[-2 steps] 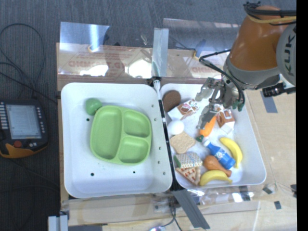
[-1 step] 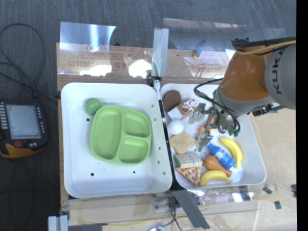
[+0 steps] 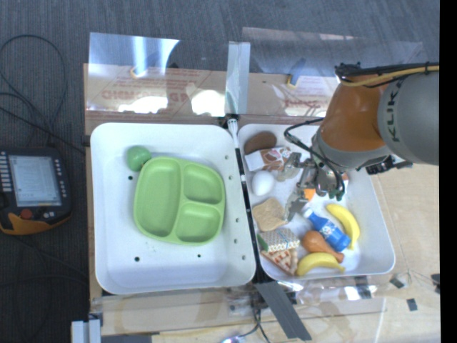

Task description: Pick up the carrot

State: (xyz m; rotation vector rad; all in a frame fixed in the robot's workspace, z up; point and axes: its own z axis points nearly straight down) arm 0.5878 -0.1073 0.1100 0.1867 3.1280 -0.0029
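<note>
Camera view shows the gripper (image 3: 312,191) down inside the right bin (image 3: 378,224), low among a crowd of toy food. Its fingers are lost in the dark metalwork at the wrist, so I cannot tell whether they are spread or pressed together, and nothing can be seen pinched between them.

A small orange piece, which I take to be the carrot (image 3: 308,193), sits right at the fingertips, partly hidden by them. Whether it is touching them or merely beside them cannot be made out. Judging from this, the reach into the bin is done, while a secure hold and the lift out are both still to be shown.

Things press in close. Just below the gripper lies a blue bottle (image 3: 330,230), with a yellow banana (image 3: 347,221) to its right and a second banana (image 3: 318,263) further below. An orange-brown pear-like piece (image 3: 318,242) rests between the bottle and that lower banana, and could be mistaken for the target. To the gripper's left sit a white egg (image 3: 263,184) and a slice of bread (image 3: 270,213); a pizza slice (image 3: 280,253) lies below those. A brown round piece (image 3: 260,141) sits above and to the left.

The left bin (image 3: 107,213), well away to the left, holds a green plate (image 3: 178,200) and a green ball (image 3: 138,156).
</note>
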